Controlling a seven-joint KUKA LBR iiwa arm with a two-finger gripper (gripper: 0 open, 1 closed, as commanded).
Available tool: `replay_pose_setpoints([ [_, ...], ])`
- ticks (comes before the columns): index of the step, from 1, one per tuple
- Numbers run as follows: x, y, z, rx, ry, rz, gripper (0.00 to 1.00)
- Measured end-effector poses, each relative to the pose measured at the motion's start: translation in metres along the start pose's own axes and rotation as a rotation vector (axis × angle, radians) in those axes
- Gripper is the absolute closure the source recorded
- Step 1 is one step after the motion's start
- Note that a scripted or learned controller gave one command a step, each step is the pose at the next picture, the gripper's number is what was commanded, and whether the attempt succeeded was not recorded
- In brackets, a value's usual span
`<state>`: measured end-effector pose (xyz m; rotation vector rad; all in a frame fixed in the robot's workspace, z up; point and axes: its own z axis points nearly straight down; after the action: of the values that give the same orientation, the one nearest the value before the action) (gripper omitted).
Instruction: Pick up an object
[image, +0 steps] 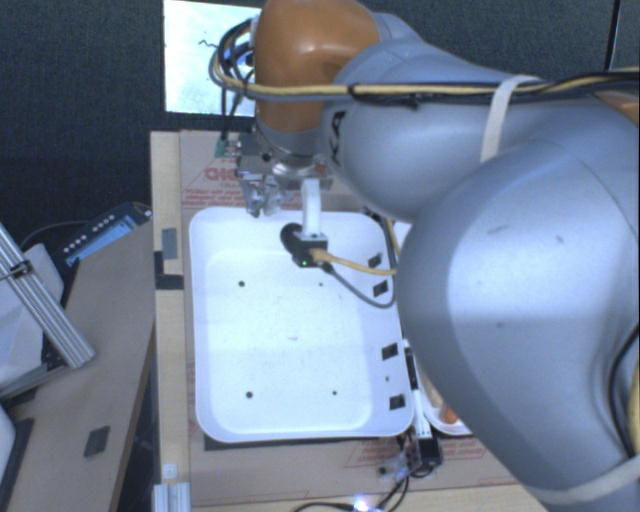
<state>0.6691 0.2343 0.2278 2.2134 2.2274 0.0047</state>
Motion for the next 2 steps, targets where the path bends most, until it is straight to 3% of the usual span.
replay_pose_setpoints([
  [1,-0.019,0.001,-0.118,-0.011,0.003,0.005,1.00],
  [2,0.001,0.000,-0.119,0.000,0.000,0.001,1.00],
])
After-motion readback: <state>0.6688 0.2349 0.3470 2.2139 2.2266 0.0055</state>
